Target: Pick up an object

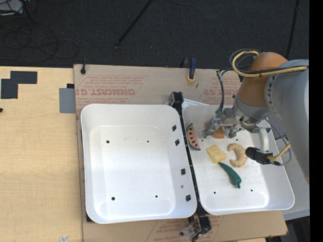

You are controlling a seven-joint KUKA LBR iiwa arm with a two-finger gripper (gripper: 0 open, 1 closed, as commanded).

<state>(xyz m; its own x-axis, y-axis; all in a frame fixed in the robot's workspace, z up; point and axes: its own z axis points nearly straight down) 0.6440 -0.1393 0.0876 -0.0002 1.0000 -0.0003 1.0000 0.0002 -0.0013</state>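
My gripper (220,129) is down in the back part of the right bin (275,198). It is open, and its two grey fingers (209,129) stand on either side of a small orange piece (218,133) that lies on the bin floor. Against the bin's left wall rests a red watermelon slice (192,136). A pale yellow block (216,153) and a tan croissant (237,155) lie just in front of the gripper. Closer to the front is a dark green pepper (230,174).
The left bin (96,135) stands beside the right one, with a black-clipped divider (184,158) where their rims meet. The grey arm with its orange band (267,64) reaches in over the right bin's back right corner.
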